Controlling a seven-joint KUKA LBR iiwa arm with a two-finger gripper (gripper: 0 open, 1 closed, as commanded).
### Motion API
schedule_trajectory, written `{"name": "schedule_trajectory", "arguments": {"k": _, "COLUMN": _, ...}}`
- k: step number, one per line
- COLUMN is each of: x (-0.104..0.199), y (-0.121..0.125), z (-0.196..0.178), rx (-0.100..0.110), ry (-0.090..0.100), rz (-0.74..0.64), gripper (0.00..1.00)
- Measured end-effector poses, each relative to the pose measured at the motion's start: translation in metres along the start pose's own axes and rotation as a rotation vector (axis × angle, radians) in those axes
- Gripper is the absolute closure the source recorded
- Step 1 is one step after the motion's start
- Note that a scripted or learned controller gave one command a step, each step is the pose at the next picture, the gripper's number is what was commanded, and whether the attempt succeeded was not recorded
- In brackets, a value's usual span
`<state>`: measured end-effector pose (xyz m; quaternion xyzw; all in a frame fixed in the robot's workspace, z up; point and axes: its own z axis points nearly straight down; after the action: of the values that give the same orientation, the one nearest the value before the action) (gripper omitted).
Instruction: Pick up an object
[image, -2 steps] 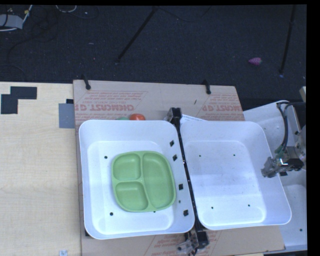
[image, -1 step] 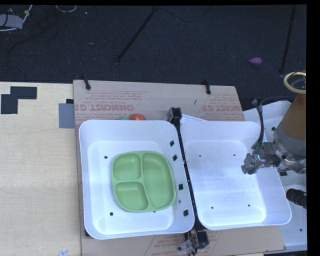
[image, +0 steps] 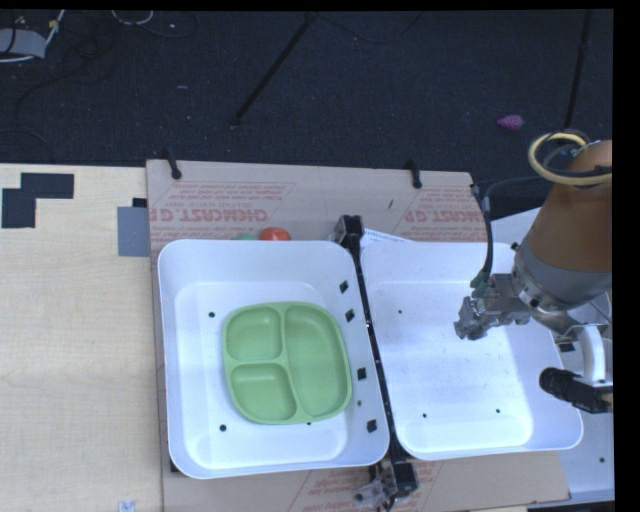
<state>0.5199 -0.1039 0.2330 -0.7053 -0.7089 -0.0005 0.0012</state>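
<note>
Overhead, two shallow white bins sit side by side on a cardboard sheet (image: 300, 205), joined along their inner rims by a black divider bar (image: 365, 330) that appears to clip them together. The left bin (image: 185, 300) carries a green three-compartment plate (image: 287, 361), lying flat near the bin's centre, slightly toward its right wall. This plate is judged the likeliest thing to be picked up, being the one object lying in a bin. The right bin (image: 450, 430) has the arm reaching over its right rim, presumably because the arm's base stands on that side. The gripper (image: 477, 322) hangs over the upper right part of the right bin's floor; whether it is spread or pressed together cannot be told, and nothing is seen pinched in it. The plate thus lies well apart from the gripper, across the divider bar and toward the bench's left edge. A small orange object (image: 274, 235) rests just beyond the left bin's far rim, on the cardboard.
</note>
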Motion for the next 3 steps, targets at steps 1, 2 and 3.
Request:
{"name": "schedule_trajectory", "arguments": {"k": 1, "x": 0.048, "y": 0.002, "z": 0.0, "rx": 0.003, "ry": 0.0, "rz": 0.002, "gripper": 1.0}}
{"name": "schedule_trajectory", "arguments": {"k": 2, "x": 0.09, "y": 0.018, "z": -0.002, "rx": 0.001, "ry": -0.001, "rz": 0.001, "gripper": 1.0}}
{"name": "schedule_trajectory", "arguments": {"k": 3, "x": 0.141, "y": 0.028, "z": -0.008, "rx": 0.002, "ry": -0.001, "rz": 0.001, "gripper": 1.0}}
